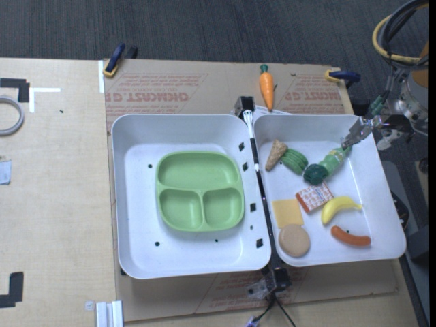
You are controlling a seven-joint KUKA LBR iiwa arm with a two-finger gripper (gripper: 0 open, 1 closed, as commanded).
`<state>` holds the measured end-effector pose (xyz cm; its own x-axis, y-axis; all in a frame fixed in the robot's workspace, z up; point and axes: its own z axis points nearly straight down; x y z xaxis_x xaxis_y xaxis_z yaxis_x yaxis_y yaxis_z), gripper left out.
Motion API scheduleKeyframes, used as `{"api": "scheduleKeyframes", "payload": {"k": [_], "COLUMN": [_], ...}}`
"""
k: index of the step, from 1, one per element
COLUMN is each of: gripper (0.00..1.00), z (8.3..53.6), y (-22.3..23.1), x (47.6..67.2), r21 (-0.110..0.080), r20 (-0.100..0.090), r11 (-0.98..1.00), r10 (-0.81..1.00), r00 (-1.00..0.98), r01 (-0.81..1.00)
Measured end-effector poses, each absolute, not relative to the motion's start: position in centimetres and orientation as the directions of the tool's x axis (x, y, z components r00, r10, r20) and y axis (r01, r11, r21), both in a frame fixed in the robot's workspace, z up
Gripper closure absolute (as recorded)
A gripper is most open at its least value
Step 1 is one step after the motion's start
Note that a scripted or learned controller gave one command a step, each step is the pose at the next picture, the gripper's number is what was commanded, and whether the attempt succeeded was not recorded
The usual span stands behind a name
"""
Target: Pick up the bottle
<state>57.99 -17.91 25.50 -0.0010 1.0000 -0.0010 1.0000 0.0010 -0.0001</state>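
The bottle [328, 165] is light green with a dark green round end and lies tilted in the right bin [385, 182], near its back right. My gripper [353, 137] comes in from the right edge and sits at the bottle's upper right end, close to it or touching it. The bottle still rests on the bin floor.
In the right bin are a green pickle [294, 160], a tan wedge [275, 154], a yellow cheese slice [288, 213], a red-and-white packet [315, 197], a banana [338, 208], a sausage [351, 236] and a round bun [294, 240]. The left bin [129, 203] holds a green divided plate [200, 191]. A carrot [266, 87] lies behind the bins.
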Motion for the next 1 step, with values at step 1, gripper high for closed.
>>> {"api": "scheduleKeyframes", "payload": {"k": [1], "gripper": [1.0], "z": [26.47], "y": [-17.94], "x": [58.04], "r21": [0.001], "r20": [-0.002], "r11": [0.003], "r10": [1.0], "r00": [-0.003], "r01": [1.0]}}
